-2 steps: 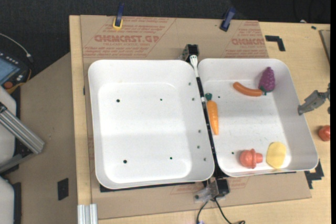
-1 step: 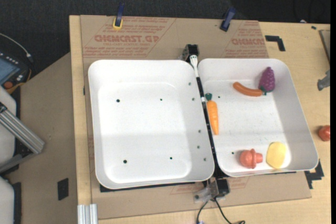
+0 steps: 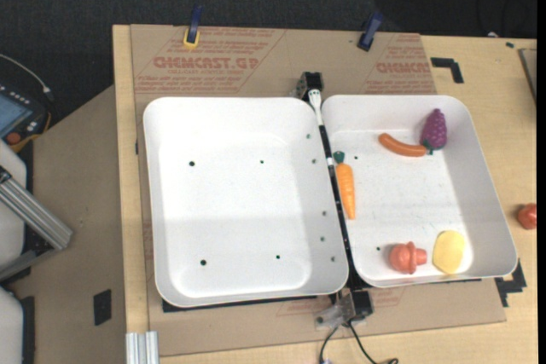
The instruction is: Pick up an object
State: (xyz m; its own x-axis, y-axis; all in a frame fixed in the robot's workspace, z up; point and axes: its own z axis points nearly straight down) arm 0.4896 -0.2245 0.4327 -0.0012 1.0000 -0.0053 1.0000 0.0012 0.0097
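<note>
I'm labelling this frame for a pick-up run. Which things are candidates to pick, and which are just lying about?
For the job, all in the right bin:
carrot
sausage
grapes
red toy
lemon

Lying about:
left bin
cardboard sheet
two clamps

Slanted overhead view of both bins (image 3: 171, 209)

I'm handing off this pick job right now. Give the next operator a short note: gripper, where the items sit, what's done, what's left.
Gripper: cannot be judged from the camera view.
Items, all in the right bin: carrot against the left wall by the divider; sausage and purple grapes at the far side, close together; red piece and yellow lemon side by side near the front rim.
Left bin: bare white floor.
Done: nothing lifted.
Left: pick one object.
</note>
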